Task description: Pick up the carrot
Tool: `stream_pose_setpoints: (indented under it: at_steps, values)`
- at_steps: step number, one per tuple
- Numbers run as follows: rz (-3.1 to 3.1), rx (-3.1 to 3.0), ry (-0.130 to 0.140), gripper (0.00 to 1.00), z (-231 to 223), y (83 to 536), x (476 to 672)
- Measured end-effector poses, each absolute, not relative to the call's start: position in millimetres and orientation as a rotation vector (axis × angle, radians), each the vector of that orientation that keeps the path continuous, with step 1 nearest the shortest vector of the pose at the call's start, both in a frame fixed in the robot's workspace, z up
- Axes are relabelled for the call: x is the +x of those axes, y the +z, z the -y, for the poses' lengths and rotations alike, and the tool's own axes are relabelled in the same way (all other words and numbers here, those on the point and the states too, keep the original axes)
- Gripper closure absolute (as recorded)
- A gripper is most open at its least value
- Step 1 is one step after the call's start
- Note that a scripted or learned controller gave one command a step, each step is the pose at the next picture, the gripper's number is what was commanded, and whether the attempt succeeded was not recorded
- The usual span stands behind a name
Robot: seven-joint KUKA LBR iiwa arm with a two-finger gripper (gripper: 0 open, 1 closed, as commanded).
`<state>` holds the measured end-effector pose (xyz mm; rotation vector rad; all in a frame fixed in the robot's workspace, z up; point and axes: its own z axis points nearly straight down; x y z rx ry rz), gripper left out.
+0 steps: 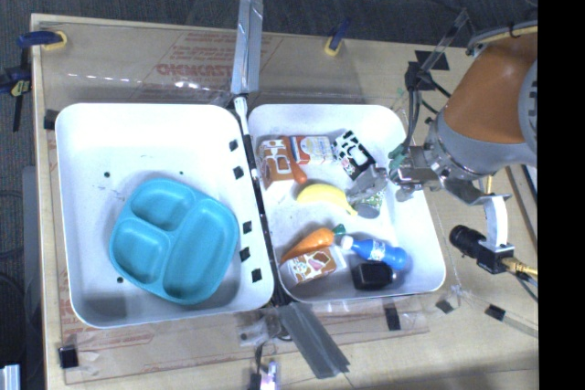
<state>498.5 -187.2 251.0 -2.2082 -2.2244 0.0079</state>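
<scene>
The arm's hand (370, 190) hovers over the right bin (416, 237) beside the banana (322, 195); its grip state cannot be told. The carrot (309, 242) lies lower left, unapproached; reaching it apparently comes next.

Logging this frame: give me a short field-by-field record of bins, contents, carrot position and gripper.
left bin: holds a blue divided plate
right bin: holds the carrot, a banana, a brown carton, a blue bottle, a black object, a small carton
carrot: lying near the front of the right bin, touching the small carton, not grasped
gripper: over the right bin's right side, beside the banana, apart from the carrot
finger state: cannot tell
task status: carrot not yet picked up
</scene>
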Motion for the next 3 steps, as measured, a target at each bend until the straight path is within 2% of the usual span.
stream_pose_setpoints:
  at_steps: [1, 2, 3]
  values:
    - [2.253, -2.200, 0.008, 0.00, 111, 109, 507.1]
    - [2.369, -2.053, 0.004, 0.00, 152, 114, 476.0]
    - [2.397, -2.031, -0.006, 0.00, 154, 94, 479.4]
